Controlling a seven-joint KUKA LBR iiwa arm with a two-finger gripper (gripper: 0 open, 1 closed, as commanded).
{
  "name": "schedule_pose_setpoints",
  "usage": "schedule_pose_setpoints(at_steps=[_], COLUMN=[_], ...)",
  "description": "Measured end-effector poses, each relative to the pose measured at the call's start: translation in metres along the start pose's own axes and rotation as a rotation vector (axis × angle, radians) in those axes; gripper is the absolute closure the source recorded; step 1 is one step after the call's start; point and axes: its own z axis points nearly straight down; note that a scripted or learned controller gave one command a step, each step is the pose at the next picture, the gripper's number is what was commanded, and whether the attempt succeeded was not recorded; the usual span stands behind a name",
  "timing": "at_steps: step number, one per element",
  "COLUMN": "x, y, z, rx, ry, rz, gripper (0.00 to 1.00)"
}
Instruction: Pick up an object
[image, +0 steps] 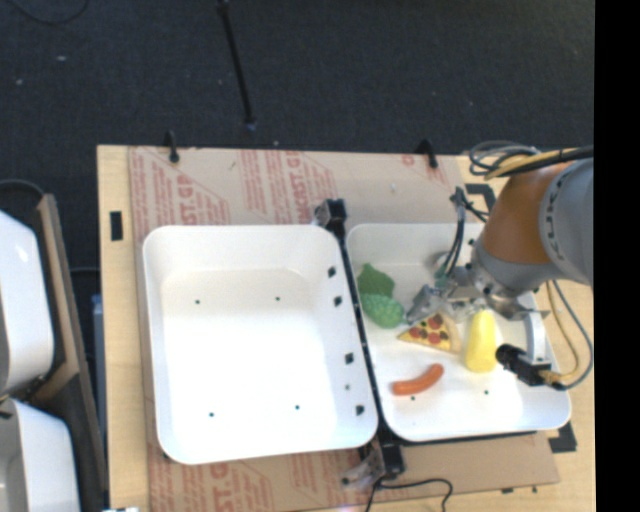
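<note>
The arm's pincer sits low in the right bin, just beside the pizza slice and green toy; I cannot tell its state. This looks like the reaching step. The yellow piece lies at three o'clock of the pizza, the sausage at six. Next: settle over one item and lift.

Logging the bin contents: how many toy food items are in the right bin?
4: a green piece near the divider, a pizza slice mid-bin, a yellow piece right of it, a sausage in front. The arm may hide more.
</note>
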Motion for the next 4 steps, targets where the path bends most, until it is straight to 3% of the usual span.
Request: schedule_pose_setpoints(at_steps=[2,3,4], x=[0.035,-0.021,-0.019], y=[0.048,0.015,-0.018], z=[-0.001,0.000,0.000], rx=[-0.001,0.000,0.000], ry=[-0.004,-0.003,-0.001], rz=[0.007,0.007,0.003], gripper=[0.00,0.00,0.00])
